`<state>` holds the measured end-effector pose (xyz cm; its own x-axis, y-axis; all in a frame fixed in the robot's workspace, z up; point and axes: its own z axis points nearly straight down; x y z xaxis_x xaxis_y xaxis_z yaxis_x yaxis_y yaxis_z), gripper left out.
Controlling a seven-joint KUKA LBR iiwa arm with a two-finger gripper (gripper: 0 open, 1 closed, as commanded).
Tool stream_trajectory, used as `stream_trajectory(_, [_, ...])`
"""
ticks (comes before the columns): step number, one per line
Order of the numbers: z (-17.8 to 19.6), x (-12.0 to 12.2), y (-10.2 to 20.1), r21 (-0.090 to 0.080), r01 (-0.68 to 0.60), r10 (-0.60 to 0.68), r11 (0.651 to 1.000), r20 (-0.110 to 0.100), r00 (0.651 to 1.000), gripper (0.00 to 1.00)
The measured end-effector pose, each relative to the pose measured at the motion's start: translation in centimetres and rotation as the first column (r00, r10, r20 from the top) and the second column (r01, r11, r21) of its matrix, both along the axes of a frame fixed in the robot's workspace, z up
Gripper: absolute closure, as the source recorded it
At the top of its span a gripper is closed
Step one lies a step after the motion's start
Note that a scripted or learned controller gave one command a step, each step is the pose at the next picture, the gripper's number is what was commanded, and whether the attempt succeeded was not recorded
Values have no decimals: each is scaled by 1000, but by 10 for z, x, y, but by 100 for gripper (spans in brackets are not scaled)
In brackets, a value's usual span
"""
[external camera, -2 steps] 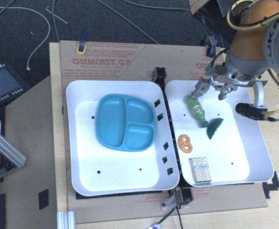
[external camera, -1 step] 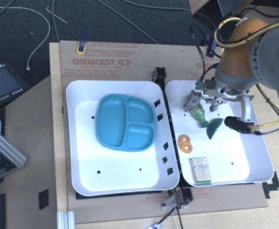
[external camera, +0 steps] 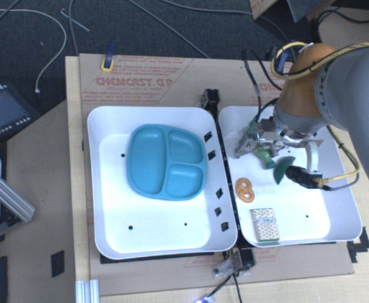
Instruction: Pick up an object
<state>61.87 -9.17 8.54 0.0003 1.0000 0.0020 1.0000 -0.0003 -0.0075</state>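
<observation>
gripper (external camera: 274,151) low in right bin (external camera: 311,223) | fingers: honestly can't tell | green thing (external camera: 282,170) right under it | pretzel (external camera: 244,190) nearby

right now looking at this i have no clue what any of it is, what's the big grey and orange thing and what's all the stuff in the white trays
The big grey and orange thing is a robot arm, reaching in from the right. The camera is fixed above the bench and looks down at a slant. At the arm's end is a gripper, a two-finger claw for picking things up; it sits low over the right bin. I cannot tell whether it holds anything.

The two white trays are shallow bins side by side. The left bin holds a blue divided plate. In the right bin lie a small orange pretzel-shaped piece, a small patterned box, and a dark green object right by the gripper.
</observation>
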Motion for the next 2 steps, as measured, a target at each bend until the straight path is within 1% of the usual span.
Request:
stream_trajectory(1, [15, 2, 0, -1, 1, -1, 1000, 7, 1000, 100])
stream_trajectory(2, [59, 2, -4, -3, 1, -1, 1000, 13, 1000, 100])
